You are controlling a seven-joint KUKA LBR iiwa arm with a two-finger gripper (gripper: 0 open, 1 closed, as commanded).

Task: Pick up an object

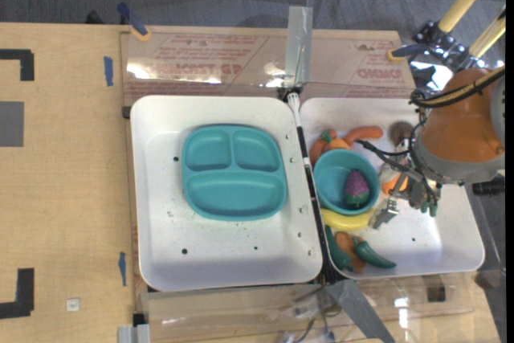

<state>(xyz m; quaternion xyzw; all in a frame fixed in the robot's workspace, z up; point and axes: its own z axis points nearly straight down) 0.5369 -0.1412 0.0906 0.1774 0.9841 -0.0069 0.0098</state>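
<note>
Orange-banded arm hangs low over the right bin (450,253), gripper (395,201) beside the teal bowl (341,177), nothing visibly lifted yet, grip unreadable.

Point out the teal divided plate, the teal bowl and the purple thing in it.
teal divided plate (234,173): camera view, middle divider.
teal bowl (331,173): camera view, inner left wall.
purple object (357,187): camera view, its centre.
</note>
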